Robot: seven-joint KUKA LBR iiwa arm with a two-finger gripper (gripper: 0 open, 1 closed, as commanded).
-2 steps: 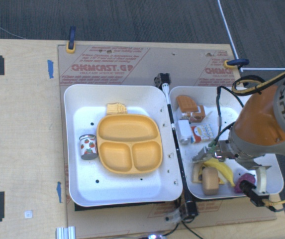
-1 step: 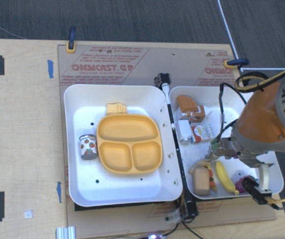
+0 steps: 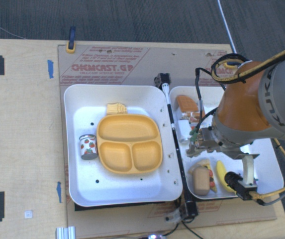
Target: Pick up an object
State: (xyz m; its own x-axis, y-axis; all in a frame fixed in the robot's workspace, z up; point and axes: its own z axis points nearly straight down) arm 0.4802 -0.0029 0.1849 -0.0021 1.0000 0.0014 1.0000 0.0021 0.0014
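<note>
In the right bin (image 3: pixel 276 156), mid-right of the frame, the gripper (image 3: pixel 198 144) hangs low under the grey-and-orange wrist, and whether it's wide, narrow or holding anything I cannot tell. Just below it lie a toy sandwich (image 3: pixel 202 179) and a yellow banana (image 3: pixel 221 173), with a tan bread piece (image 3: pixel 186 103) towards the bin's top. Out left, the other bin (image 3: pixel 77 178) carries a yellow divided plate (image 3: pixel 130 143) and a red-spotted can (image 3: pixel 88 147); red print on the brown board (image 3: pixel 102 66) reads "CHEMCAST GP", and the arm's right-edge lettering starts "KU".

A mustard-yellow divided plate (image 3: pixel 129 143) fills the white left bin (image 3: pixel 77 183), a red-spotted white cup (image 3: pixel 88 147) at its nine o'clock, a yellow banana (image 3: pixel 222 173) in the white right bin (image 3: pixel 274 176).
</note>
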